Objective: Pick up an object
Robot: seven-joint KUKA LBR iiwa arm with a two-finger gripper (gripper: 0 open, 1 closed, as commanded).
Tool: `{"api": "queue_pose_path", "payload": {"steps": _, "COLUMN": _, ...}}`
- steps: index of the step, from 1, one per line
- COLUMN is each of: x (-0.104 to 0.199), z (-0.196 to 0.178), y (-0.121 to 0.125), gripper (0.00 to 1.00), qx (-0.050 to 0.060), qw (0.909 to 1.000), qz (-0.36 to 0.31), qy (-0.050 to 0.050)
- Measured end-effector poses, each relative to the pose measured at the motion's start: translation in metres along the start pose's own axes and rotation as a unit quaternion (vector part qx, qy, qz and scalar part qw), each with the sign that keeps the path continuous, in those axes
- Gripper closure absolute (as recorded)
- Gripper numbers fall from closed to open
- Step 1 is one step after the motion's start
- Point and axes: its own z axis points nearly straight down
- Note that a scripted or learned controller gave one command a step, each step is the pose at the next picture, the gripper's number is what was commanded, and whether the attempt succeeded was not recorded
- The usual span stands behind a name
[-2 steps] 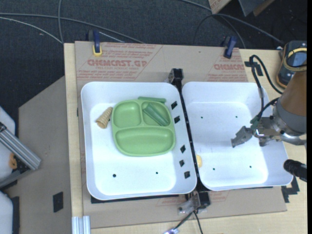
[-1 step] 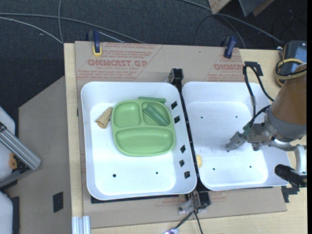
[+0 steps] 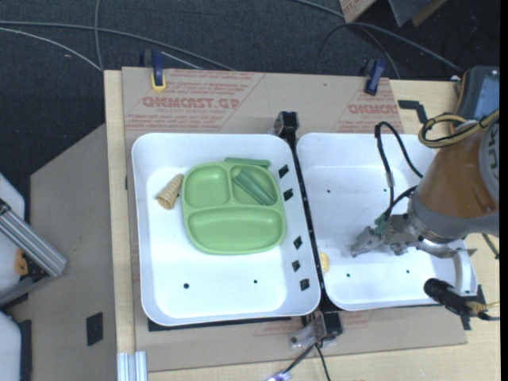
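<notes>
A green divided plate (image 3: 232,209) lies in the left bin (image 3: 163,292). A darker green piece (image 3: 255,184) rests in its upper right compartment. A tan cone (image 3: 168,191) lies on the bin floor just left of the plate. My gripper (image 3: 363,245) is low over the floor of the right bin (image 3: 349,173), pointing left, well apart from the plate and cone. Nothing shows at its tip. A small yellow item (image 3: 323,263) peeks out at the right bin's left rim, a short way left of the gripper.
A black divider with clips (image 3: 292,205) runs between the two bins. The arm's orange band (image 3: 460,185) and cables (image 3: 390,165) hang over the right bin's right half. Blue clamps (image 3: 158,68) hold the cardboard base at the back.
</notes>
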Motion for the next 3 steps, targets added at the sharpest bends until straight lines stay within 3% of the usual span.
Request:
{"api": "queue_pose_path", "payload": {"steps": 1, "x": -0.001, "z": -0.014, "y": 0.001, "gripper": 1.00, "qx": -0.003, "qw": 1.0000, "qz": 0.001, "qy": -0.001}}
{"api": "queue_pose_path", "payload": {"steps": 3, "x": 0.001, "z": -0.103, "y": 0.004, "gripper": 1.00, "qx": -0.006, "qw": 1.0000, "qz": -0.001, "qy": -0.003}}
